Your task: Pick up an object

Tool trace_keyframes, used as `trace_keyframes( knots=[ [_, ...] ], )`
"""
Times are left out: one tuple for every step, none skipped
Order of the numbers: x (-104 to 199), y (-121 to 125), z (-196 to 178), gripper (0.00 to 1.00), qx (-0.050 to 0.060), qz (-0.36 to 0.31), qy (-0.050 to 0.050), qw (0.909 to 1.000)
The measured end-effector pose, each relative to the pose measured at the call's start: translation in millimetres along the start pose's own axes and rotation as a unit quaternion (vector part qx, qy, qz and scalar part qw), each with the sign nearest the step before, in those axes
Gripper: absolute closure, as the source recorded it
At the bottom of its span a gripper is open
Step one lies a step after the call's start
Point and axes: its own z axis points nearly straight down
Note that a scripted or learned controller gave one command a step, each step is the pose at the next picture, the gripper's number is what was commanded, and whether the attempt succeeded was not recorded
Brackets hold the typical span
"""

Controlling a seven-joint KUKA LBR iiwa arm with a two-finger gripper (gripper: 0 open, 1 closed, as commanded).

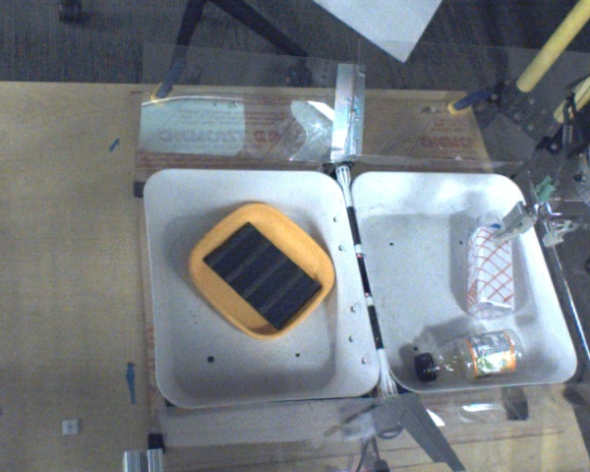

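the counter (49, 264) is pale wood-toned board, bare along its left side apart from a few small blue marks. beyond its far edge lies a dark carpeted floor (98, 42). the black star base of an office chair (192, 3), with a castor at the end of one leg, stands on that floor at upper left. a white sheet (379, 3) lies tilted on the floor near the top middle. a yellow bar (562, 35) slants in at the top right corner. soft light falls from above, leaving faint shadows.
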Motion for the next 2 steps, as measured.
trace_keyframes(
  knots=[
    [0, 0, 0, 0.00, 0.000, 0.000, 0.000, 1.0000],
    [19, 18, 110, 0.00, -0.002, -0.014, -0.001, 0.9999]
  ],
)
